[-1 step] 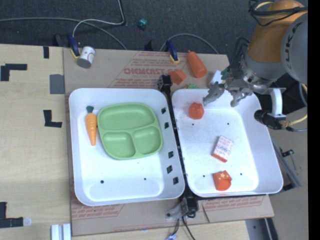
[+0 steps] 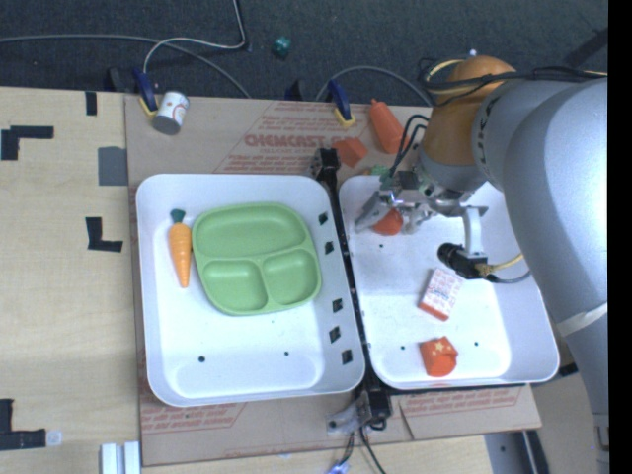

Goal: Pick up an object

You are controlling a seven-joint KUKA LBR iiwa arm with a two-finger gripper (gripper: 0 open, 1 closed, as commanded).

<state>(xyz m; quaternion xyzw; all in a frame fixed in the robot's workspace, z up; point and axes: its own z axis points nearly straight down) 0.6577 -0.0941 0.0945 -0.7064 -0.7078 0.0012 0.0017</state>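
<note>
My gripper (image 2: 391, 213) is low over the far left part of the right bin (image 2: 494, 265), and it is open. A small red object (image 2: 389, 225) lies on the bin floor right under it, between the spread fingers, partly hidden by them. Nothing shows it lifted. Further forward in the same bin lie a red and white packet (image 2: 439, 292) and a red-orange block (image 2: 438, 355).
The left bin (image 2: 158, 314) holds a green divided plate (image 2: 259, 257) and a toy carrot (image 2: 180, 249). Behind the bins, on the cardboard, are an orange toy (image 2: 385, 124), a smaller orange piece (image 2: 352, 151), a white can (image 2: 171, 112) and blue clamps (image 2: 342, 107). The arm's grey body (image 2: 553, 176) covers the right bin's far right.
</note>
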